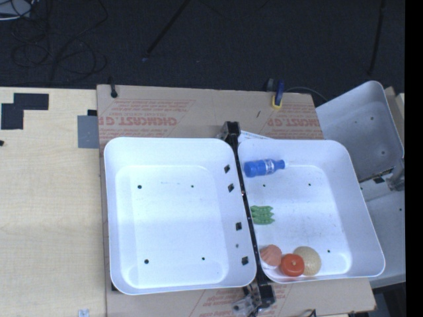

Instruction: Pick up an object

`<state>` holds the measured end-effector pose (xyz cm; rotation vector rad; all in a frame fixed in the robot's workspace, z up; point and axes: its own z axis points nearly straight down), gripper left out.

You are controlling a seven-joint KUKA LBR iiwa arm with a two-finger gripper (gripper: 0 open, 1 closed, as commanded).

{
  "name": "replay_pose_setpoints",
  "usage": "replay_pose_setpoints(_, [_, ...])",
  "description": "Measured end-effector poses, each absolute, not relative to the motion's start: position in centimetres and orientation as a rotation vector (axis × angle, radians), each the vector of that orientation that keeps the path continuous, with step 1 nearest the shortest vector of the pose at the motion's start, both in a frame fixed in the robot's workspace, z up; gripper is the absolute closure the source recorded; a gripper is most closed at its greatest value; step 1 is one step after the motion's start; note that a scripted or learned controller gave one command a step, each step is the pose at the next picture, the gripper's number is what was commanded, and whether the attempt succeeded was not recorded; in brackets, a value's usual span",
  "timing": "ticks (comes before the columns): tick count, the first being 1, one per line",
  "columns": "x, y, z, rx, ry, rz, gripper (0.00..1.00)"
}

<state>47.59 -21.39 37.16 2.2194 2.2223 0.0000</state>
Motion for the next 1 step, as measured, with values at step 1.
replay_pose_setpoints(1, [47.58, -21.30, 32.94, 2.226, 2.224, -0.004, 1.00])
